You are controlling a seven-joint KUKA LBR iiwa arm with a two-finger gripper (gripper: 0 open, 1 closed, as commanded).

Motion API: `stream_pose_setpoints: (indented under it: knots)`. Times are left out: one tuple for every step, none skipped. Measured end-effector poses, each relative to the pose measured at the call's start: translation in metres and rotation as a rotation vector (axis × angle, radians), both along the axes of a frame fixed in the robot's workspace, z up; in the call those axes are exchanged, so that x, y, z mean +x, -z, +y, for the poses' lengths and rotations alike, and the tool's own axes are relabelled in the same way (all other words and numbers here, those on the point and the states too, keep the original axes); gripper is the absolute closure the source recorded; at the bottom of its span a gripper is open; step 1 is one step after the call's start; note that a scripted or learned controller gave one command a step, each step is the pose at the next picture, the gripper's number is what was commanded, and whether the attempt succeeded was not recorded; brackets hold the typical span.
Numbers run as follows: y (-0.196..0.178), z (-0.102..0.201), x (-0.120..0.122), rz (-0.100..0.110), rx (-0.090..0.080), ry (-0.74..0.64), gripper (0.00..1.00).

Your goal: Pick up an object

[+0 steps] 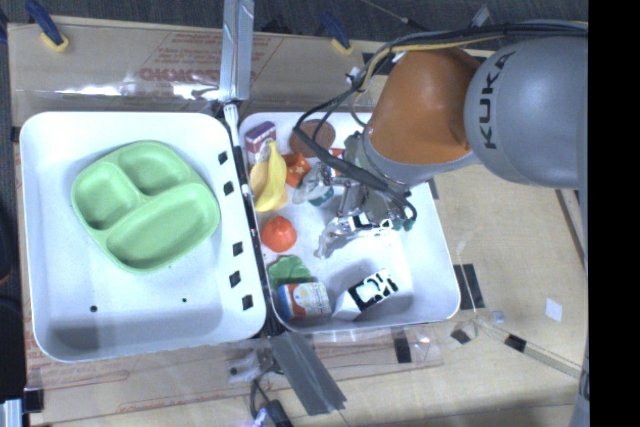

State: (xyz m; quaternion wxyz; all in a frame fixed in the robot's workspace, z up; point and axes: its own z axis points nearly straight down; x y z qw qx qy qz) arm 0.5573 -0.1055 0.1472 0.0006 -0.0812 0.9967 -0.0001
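Note:
My gripper (pixel 340 233) hangs over the middle of the right bin (pixel 432 245), below the orange band of the arm (pixel 425 110). Its metal fingers (pixel 330 240) point down toward the bin floor, with nothing visible between them. To its left lie a yellow banana (pixel 268 177) and an orange-red tomato (pixel 280 233). A small red item (pixel 297 169) sits by the banana. Below the gripper are a green piece (pixel 288 268), a labelled can (pixel 305 300) and a black-and-white box (pixel 372 291). A purple-topped carton (pixel 259 135) stands at the bin's top left corner.
The left bin (pixel 60 315) holds a green divided plate (pixel 147 202). A metal divider with black clips (pixel 238 245) runs between the bins. Cables (pixel 330 115) loop from the arm over the right bin's upper part. A brown round item (pixel 318 133) lies under the cables.

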Motion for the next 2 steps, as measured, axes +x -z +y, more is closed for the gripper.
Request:
stream_pose_setpoints:
  knots:
    - [0.047, -0.019, 0.069, -0.008, 0.001, 0.057, 0.0]
    - [0.053, -0.063, 0.054, -0.004, 0.012, -0.035, 0.0]
